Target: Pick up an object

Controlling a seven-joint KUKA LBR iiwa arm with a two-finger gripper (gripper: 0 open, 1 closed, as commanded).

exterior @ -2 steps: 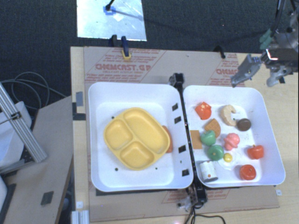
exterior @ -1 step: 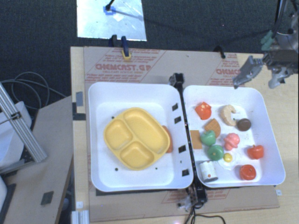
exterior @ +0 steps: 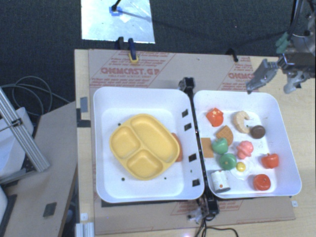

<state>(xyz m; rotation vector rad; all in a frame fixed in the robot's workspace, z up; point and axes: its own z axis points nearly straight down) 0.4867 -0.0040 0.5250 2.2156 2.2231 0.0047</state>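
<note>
Camera view: gripper (exterior: pixel 274 81) at upper right of frame, above the far edge of the right bin (exterior: pixel 284 117). Fingers (exterior: pixel 257 77) spread wide apart, nothing between them, touching nothing, tips hanging over the cardboard sheet (exterior: pixel 148 70) and bin rim. Right bin holds small toy foods: red pepper (exterior: pixel 215 116) upper left, croissant (exterior: pixel 241 121) beside a brown ball (exterior: pixel 257 131), tan cracker (exterior: pixel 224 134), two green pieces (exterior: pixel 223 153) mid-bin, pink cupcake (exterior: pixel 245 148), red strawberry (exterior: pixel 270 160), red tomato (exterior: pixel 262 182) at lower right, fried egg (exterior: pixel 240 168), white can (exterior: pixel 220 180) at lower left. All lie well apart from the gripper. Left bin (exterior: pixel 106 107) holds a yellow divided plate (exterior: pixel 143 145), an orange piece (exterior: pixel 177 147) poking out from its right edge.
</note>
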